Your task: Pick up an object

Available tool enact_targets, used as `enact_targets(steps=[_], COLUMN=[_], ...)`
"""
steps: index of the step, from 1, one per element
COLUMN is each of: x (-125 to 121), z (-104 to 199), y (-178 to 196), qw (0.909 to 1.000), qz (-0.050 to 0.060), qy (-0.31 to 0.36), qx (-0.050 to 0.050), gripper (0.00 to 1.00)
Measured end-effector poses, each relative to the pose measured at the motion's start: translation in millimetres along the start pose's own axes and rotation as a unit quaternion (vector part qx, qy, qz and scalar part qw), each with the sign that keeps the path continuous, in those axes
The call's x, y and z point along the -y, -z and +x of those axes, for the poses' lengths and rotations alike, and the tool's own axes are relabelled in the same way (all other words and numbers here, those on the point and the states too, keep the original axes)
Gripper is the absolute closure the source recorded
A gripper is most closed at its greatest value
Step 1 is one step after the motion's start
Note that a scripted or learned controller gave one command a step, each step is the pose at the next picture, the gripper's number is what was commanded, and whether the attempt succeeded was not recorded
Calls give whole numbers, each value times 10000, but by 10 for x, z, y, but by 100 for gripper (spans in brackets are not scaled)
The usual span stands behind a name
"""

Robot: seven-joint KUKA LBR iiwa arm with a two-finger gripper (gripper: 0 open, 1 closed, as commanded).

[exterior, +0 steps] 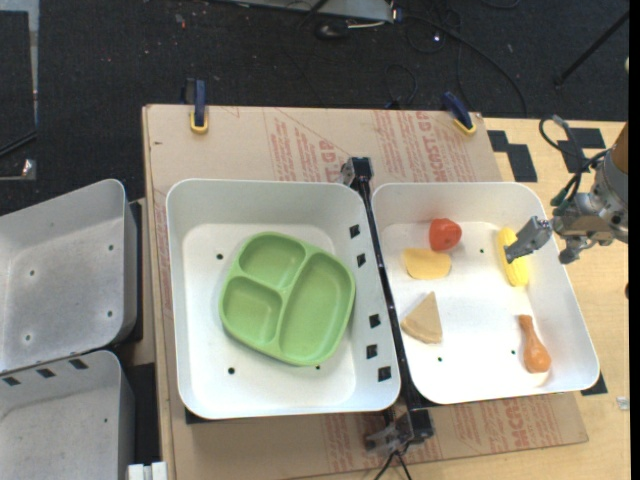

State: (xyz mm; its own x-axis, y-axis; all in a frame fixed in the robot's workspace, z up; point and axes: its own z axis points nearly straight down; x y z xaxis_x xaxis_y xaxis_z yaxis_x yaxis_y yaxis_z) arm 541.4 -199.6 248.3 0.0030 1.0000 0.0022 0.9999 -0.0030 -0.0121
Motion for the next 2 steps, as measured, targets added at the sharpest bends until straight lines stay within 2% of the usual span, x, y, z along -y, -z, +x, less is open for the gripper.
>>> enact_targets(steps=[1, 2], x=[-25, 7], z=[8, 5], y=[69, -368], qw=[10000, 10000], qz=[-60, -39], qy=[19, 9], qx=[13, 7], gripper=[0, 0])
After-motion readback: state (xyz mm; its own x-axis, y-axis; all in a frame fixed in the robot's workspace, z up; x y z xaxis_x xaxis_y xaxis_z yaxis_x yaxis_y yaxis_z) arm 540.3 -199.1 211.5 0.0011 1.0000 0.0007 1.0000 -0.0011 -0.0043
